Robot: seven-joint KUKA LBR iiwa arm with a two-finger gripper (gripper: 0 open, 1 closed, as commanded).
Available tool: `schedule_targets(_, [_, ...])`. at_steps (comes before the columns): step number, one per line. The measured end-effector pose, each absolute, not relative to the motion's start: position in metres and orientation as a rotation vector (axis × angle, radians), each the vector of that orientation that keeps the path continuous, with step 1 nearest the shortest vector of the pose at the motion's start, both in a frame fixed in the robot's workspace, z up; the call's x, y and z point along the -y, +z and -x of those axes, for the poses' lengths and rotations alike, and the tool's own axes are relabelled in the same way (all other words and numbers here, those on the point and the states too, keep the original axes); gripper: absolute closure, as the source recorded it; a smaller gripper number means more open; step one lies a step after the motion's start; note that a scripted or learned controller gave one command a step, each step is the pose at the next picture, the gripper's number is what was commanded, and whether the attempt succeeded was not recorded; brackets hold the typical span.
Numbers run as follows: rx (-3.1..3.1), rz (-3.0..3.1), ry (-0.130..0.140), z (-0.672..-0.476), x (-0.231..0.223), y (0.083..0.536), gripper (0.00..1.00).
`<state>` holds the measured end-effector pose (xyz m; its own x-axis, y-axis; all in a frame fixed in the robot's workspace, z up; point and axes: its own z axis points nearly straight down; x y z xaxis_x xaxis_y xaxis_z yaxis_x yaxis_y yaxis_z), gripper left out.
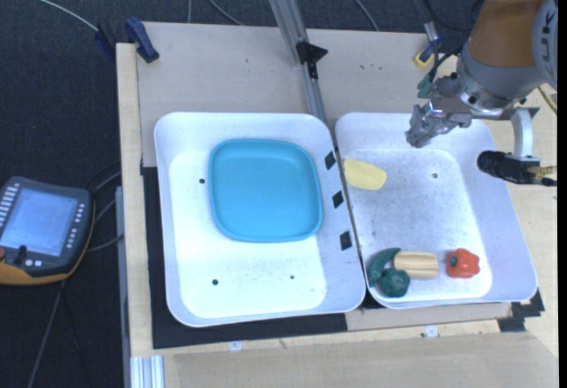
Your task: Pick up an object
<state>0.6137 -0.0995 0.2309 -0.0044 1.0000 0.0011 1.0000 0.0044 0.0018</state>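
Metal gripper (423,135) over speckled right bin (496,200), grip state unclear; smooth yellow wedge (364,174) nearby.

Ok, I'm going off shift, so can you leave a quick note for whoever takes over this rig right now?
Gripper: above the far edge of the right bin, nothing visibly between its fingers; open or shut cannot be told.
Things, all in the right bin: yellow piece near the left wall; green toy, tan block and red toy in a row along the near edge.
Left bin: holds a blue plate.
Done: nothing picked up yet.
Left: choose an object, descend, grasp, lift.
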Motion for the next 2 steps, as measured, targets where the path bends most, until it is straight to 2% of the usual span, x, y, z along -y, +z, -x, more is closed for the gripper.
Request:
schedule_targets(1, [-2.226,-2.217,0.003,-0.596,0.050,0.239,1.00])
schedule_targets(2, [-2.226,-2.216,0.003,-0.590,-0.003,0.249,1.00])
